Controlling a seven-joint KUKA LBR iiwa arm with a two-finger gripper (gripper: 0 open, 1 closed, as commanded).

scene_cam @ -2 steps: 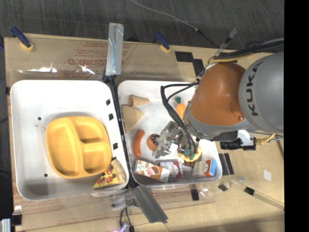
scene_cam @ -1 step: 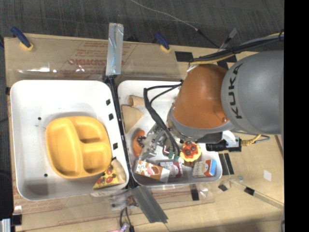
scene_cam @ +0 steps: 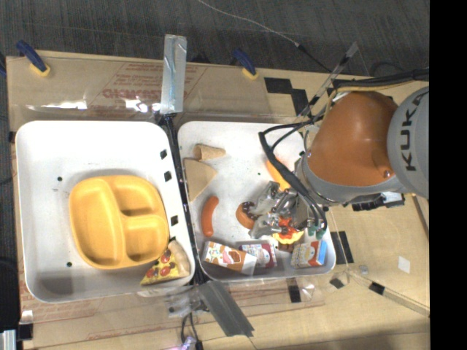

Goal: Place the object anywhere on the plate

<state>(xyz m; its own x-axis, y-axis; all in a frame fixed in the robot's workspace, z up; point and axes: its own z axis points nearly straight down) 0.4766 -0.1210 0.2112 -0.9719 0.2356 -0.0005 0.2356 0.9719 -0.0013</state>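
Gripper point(scene_cam: 279, 211) is low in the right bin point(scene_cam: 233, 133), buried among the toy food. From this slanted top view I can't tell whether it is clenched, released or holding anything. Its metal end sits in front of the clutter and hides the detail. The grey arm point(scene_cam: 350, 152) with its orange band hangs over the bin's right side, just up and to the right of the gripper, with black cables looping off it.

Just below the gripper, seemingly touching it, lies a red and yellow toy point(scene_cam: 286, 232). This is the object nearest the tool, and it is in the right bin, not on the plate. Hard against the gripper's left is a round orange piece point(scene_cam: 245, 214), and further left a red sausage point(scene_cam: 209, 216) lies on its own. Up and to the left are two tan wedges, the larger point(scene_cam: 198, 177) below the smaller point(scene_cam: 209, 152). Below the gripper, printed packets point(scene_cam: 235, 256) line the bin's near wall, with a small carton point(scene_cam: 307, 254) down to the right.

Well to the gripper's left, in the left bin point(scene_cam: 44, 141), sits the yellow divided plate point(scene_cam: 117, 221). A toy pizza slice point(scene_cam: 165, 267) is tucked against its lower right corner.
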